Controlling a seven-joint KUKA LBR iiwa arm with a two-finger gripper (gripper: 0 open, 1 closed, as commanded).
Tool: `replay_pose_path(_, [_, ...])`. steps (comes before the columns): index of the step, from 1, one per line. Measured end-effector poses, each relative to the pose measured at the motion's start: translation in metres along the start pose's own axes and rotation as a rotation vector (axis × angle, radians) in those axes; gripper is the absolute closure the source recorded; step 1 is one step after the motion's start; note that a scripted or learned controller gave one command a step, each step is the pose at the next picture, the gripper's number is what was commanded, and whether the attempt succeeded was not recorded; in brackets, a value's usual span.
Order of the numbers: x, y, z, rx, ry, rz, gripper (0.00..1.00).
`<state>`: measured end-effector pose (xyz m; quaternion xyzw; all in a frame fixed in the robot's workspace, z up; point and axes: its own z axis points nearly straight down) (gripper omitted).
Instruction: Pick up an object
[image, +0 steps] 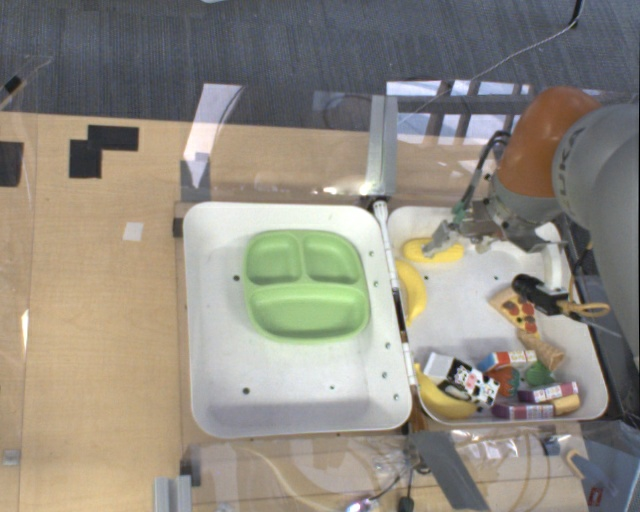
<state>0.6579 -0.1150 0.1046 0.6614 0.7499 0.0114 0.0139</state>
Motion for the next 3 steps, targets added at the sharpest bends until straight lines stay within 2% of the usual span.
replay_pose_path(1, [-0.006, -0.019, 0.016, 0.026, 0.004, -0.001, 0.00])
replay_pose_path(2, [-0.005, -0.015, 0.002, 0.016, 0.004, -0.003, 1.00])
replay_pose_path(3, [-0.005, -0.015, 0.002, 0.016, 0.004, -0.003, 0.00])
